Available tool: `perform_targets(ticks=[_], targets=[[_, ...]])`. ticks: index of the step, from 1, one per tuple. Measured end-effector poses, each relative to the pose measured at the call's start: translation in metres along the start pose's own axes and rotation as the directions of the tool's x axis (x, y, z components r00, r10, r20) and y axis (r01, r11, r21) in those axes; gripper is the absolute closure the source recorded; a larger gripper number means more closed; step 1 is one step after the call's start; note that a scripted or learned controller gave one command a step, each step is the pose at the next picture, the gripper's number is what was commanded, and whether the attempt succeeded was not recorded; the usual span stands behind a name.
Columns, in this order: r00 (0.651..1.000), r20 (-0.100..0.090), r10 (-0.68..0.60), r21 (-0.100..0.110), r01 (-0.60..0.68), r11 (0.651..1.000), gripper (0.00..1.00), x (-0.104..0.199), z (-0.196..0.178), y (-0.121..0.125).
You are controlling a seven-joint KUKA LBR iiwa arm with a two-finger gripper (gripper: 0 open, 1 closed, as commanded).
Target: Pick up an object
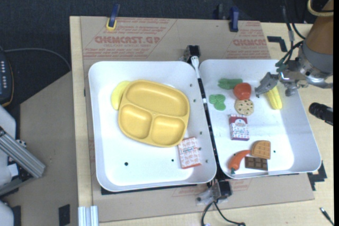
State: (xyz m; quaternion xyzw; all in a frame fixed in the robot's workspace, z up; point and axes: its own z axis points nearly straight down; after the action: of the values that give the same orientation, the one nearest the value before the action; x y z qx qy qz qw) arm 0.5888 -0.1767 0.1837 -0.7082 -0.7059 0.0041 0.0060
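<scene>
gripper (pixel 276 83) – over right bin's (pixel 302 161) far side, jaws spread wide, holding nothing | corn cob (pixel 274 98) – small, yellow, lying just below the gripper, beside tomato (pixel 242 90)

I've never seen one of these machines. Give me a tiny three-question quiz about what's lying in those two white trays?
1. True or false: the yellow divided plate lies in the left bin.
2. Which thing lies nearest the gripper: A) corn cob B) chocolate bar C) cookie?
3. Fill in: the carrot lies in the ___ bin.

Key: 1 true; 2 A; 3 right.
</scene>
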Motion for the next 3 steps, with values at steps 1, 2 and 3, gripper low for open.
perform_targets(ticks=[1,2,3], targets=[[1.000,0.003,-0.003,-0.015,0.003,1.000,0.00,0.000,-0.009,0.003],[1.000,0.001,-0.005,-0.010,0.005,1.000,0.00,0.001,0.047,0.014],[1.000,0.000,-0.003,-0.011,0.003,1.000,0.00,0.002,0.099,0.014]])
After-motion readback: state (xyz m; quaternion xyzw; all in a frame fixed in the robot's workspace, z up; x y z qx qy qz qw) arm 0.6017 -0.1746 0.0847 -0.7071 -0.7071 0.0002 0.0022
